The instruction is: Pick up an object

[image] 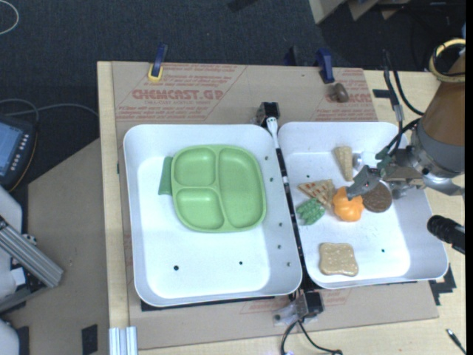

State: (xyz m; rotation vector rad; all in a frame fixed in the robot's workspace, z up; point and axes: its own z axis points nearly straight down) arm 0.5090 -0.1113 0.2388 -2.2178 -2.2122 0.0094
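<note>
Toast slice (338,259): tan, squarish, lying flat near the front edge of the right bin (414,261); nearest the camera of all the food items.
Orange item (348,205): round, in the middle of the right bin, directly under the gripper tip and apparently touching it.
Gripper (359,186): reaching in from the right, angled down over the orange item; jaw state cannot be told, nothing plainly held.
Brown disc (378,198): dark, round, just right of the orange item, partly covered by the gripper body.
Green leafy piece (310,212): just left of the orange item, close to the bin's left wall.
Waffle-like wedge (318,191): tan with reddish lines, above the green piece, left of the gripper.
Pale wedge (344,161): beige, toward the back of the right bin, apart from the others.
Arm (447,124): grey wrist with orange-brown section above, entering at the right.
Left bin (148,242): white, holding a green divided plate (219,187) with three compartments, set toward the back.
Bench (118,109): brown board under both bins, red lettering at the back, clamps on the far edge.
</note>
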